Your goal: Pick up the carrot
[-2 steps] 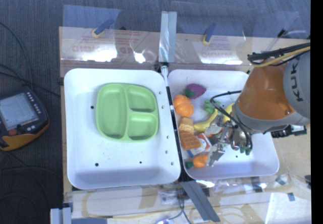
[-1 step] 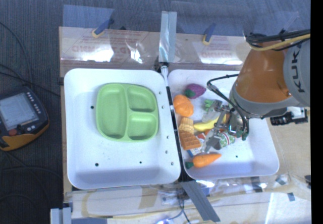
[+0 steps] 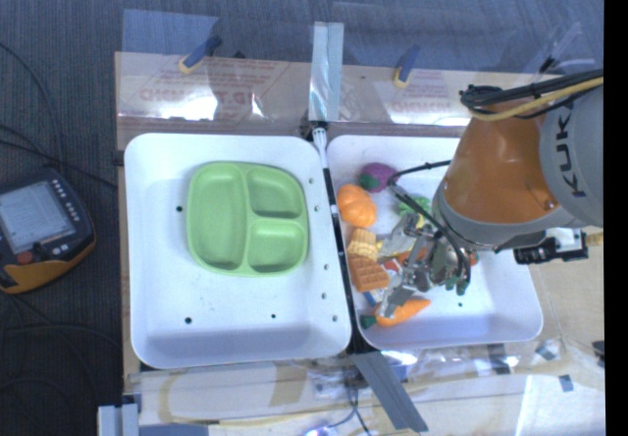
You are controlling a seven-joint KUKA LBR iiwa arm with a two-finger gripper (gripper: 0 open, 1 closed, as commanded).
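Carrot [image 3: 404, 310], the thing to be lifted, lies low in the right bin [image 3: 510, 311], an orange taper pointing toward about 8 o'clock, near the front wall. Taking things from largest down: the worktop [image 3: 147, 90] carries two shallow white bins side by side; the left bin [image 3: 157, 247] holds a green divided plate [image 3: 247, 218] set a little toward 12 o'clock of its centre. The arm [image 3: 505, 179], grey with its orange band, reaches in from 3 o'clock and hangs over the middle of the right bin, covering much of it. Beneath it the gripper [image 3: 420, 275] points down toward 7 o'clock, just above the carrot's thick end. Around it sit other toy foods: an orange fruit [image 3: 356, 205] at 10 o'clock of the gripper, a purple piece [image 3: 376, 174] toward 12 o'clock, a corn cob [image 3: 363, 245] and a waffle-like piece [image 3: 369, 276] at 9 o'clock. Whether the fingers are spread or closed cannot be made out among the clutter, nor whether anything sits between them. By my reading the approach is made but the grasp is unproven; the carrot looks to rest on the bin floor, so closing and lifting remain.
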